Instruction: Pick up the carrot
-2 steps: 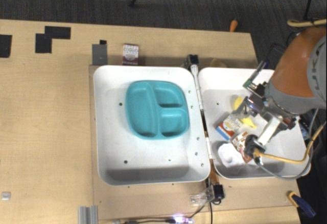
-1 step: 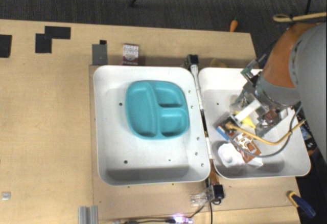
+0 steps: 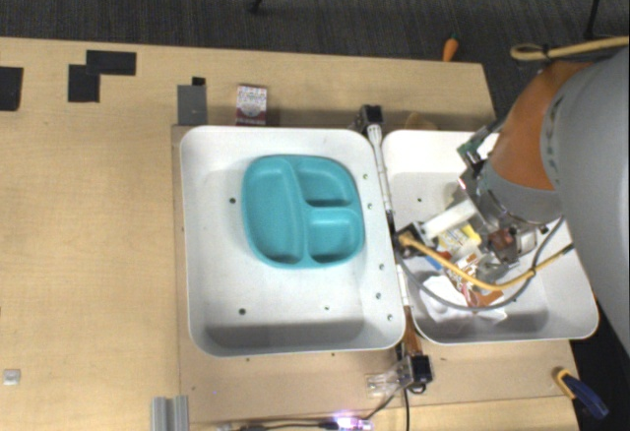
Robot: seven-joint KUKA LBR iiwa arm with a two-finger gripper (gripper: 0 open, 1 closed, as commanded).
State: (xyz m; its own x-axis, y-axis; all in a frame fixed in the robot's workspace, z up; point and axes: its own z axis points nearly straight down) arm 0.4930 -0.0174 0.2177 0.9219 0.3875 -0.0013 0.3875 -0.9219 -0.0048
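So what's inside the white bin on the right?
The grey arm's wrist and gripper fill most of the right white bin, with yellow and white cables and a small white block. Anything lying underneath is covered, so no carrot can be made out there.

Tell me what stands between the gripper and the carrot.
Cannot tell. The gripper is low in the right bin, and the wrist and its cables hide what lies beneath, so the carrot's place is unclear. The teal plate sits apart in the left bin, out of the way.
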